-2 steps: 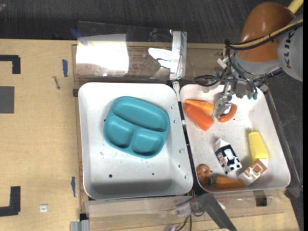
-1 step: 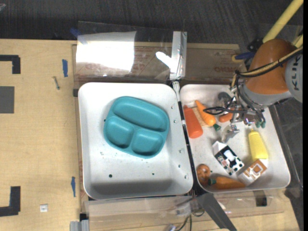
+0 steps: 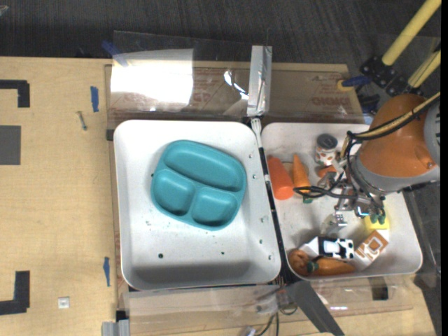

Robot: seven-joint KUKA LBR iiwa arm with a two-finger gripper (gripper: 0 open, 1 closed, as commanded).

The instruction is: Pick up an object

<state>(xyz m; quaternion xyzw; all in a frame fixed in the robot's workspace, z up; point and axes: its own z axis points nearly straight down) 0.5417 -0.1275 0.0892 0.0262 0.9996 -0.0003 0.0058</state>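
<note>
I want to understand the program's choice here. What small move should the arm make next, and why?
Probably a short straight descent. The gripper hangs over bare floor of the right white bin, with the orange carrot-shaped toys to the camera view's left and the small black-and-white block nearer the front rim. I cannot see anything between its fingers, so lowering seems reasonable.

The arm (image 3: 413, 128) comes in from the right, its orange band (image 3: 395, 145) bulging large above the wrist. The wrist points steeply down, cables looping around it. Below hangs the gripper (image 3: 344, 214), metal and dark, low over the right-hand side of the bench. From here the fingertips are too small and cluttered to read.
</note>
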